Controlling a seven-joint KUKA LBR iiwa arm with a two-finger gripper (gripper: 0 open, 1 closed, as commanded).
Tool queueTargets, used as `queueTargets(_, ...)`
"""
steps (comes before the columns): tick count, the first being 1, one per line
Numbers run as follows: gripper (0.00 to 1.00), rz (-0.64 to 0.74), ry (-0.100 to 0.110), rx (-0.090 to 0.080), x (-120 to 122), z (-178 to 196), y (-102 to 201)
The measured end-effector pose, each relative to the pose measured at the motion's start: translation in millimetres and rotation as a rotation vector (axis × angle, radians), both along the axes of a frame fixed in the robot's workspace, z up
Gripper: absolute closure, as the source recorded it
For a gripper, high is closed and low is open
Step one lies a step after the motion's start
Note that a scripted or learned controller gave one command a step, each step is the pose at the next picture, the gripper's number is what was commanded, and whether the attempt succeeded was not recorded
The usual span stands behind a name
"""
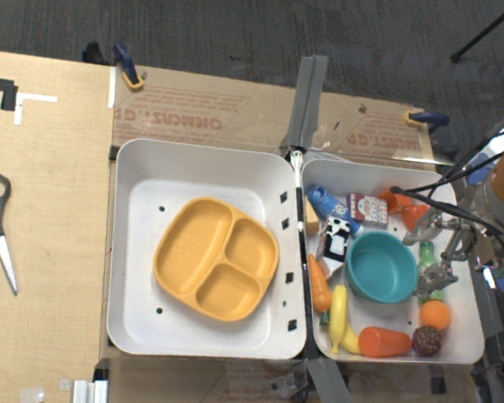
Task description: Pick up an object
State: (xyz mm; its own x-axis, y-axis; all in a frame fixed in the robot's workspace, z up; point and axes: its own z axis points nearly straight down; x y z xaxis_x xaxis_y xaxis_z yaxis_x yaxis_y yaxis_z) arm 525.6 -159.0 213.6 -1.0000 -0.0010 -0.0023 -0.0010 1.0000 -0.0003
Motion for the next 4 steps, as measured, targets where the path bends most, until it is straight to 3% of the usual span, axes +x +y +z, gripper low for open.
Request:
queueTargets(1,0.0,-0.028,-0.011,-0.002,-24.1,-118.9,-7.0)
queueTargets(2,0.0,-0.079,-0.026,-0.003,-39.5,-115.9,43.9)
queueTargets(3,0.0,-0.216,-0.002,0.0,10.3,-121.1,54.2)
queueTargets(4,0.0,-0.055,-0.002,-0.001,60.0,-120.3,-54.6)
